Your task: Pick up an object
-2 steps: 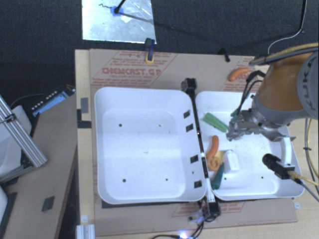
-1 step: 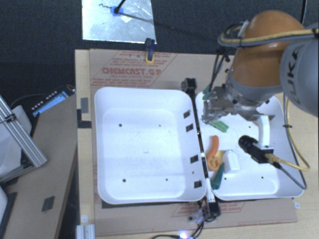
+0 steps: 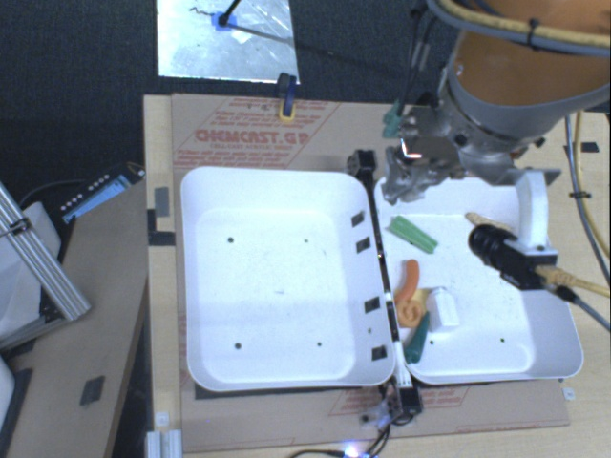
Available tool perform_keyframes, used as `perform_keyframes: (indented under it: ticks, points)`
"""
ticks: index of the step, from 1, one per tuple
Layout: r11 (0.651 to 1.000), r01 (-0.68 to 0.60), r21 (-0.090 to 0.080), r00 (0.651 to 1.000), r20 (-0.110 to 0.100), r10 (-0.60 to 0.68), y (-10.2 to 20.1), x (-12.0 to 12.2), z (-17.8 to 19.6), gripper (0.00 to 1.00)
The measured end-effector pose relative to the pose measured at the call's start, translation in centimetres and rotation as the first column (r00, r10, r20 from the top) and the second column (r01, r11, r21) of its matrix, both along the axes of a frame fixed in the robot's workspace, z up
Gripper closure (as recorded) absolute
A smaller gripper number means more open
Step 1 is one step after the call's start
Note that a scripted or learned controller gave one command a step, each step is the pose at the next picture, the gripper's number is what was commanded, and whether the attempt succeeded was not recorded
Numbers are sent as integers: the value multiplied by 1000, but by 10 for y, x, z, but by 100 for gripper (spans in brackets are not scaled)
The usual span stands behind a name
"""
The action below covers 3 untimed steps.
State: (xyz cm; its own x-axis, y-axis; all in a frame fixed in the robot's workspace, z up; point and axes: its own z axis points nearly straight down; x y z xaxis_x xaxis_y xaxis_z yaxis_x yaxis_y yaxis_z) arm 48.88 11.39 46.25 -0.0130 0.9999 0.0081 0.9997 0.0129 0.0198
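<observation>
Orange band [image 3: 535, 27] of the arm looms closest, top right. Below it the jaws hang over the far left corner of the right bin [image 3: 516, 356]; released or clenched, can't tell, and nothing is seen between them. Just beneath lies a green block [image 3: 412, 235], flat on the bin floor. Further toward the near edge there's an orange piece [image 3: 410, 284], a white block [image 3: 442, 308] just beside it, and a dark green stick [image 3: 416, 343] by the bin's left wall. Left bin [image 3: 277, 275] sits alongside on the table [image 3: 248, 136].
</observation>
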Motion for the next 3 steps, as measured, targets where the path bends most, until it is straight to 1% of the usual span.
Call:
perform_keyframes:
  ticks: [1,2,3]
  points:
    - [1000,4,-4,1000,-12,-4,62,-2,76,100]
    - [1000,7,-7,1000,-17,-7,64,-2,73,100]
    - [1000,4,-11,1000,-27,-4,118,-3,-52,100]
